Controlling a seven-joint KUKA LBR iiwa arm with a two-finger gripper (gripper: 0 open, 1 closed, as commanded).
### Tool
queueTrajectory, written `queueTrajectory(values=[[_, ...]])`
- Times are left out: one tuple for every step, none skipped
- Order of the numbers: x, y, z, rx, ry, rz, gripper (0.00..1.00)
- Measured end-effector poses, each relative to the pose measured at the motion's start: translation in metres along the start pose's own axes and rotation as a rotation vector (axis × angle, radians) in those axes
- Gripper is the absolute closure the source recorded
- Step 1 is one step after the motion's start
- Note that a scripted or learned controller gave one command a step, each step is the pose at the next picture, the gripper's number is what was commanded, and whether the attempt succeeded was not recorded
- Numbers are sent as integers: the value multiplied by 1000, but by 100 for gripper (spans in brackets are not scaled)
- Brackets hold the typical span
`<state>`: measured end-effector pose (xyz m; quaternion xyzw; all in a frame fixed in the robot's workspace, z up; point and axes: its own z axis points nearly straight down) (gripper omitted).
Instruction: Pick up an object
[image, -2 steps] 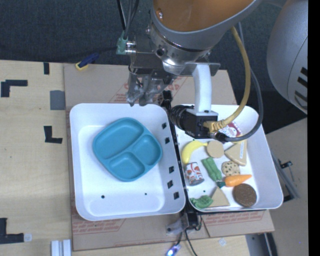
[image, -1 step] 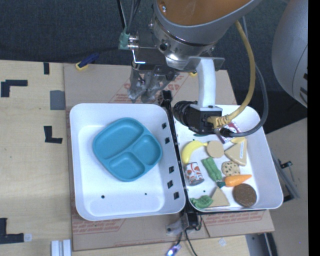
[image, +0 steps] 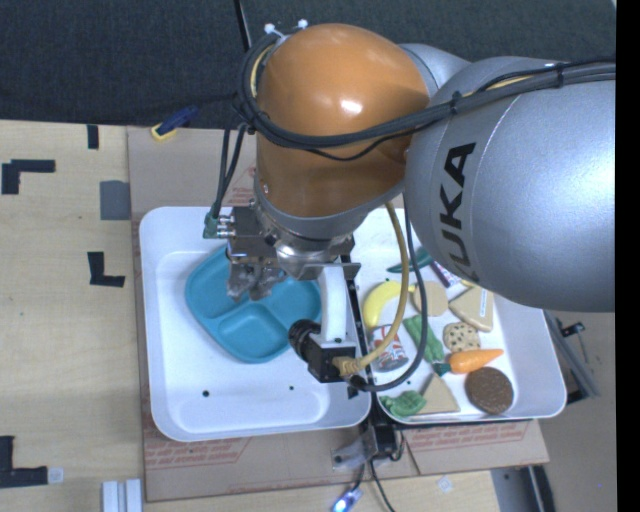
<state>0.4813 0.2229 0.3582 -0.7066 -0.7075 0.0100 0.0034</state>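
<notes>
Beneath the arm's (image: 500, 180) orange band and grey casing, marked "UKA" with its first letter cut off, the jaws (image: 250, 285) sit low over a glossy blue divided plastic tray (image: 245, 320) in the left bin (image: 160, 330); whether they are wide or narrow cannot be told. Right of the jaws, the right bin (image: 535, 385) holds toy food, partly hidden: a yellow banana (image: 380, 300), an orange carrot (image: 475, 360), a brown round cookie (image: 490, 390).

Blue dish (image: 245, 322), white bins (image: 160, 330), orange carrot (image: 474, 360), yellow banana (image: 381, 299), brown cookie (image: 490, 389)
</notes>
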Motion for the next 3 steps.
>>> queueTrajectory(values=[[10,0,-125,-30,15,-3,100],[-77,1,9,-4,3,9,100],[-93,2,-17,-19,9,1,100]])
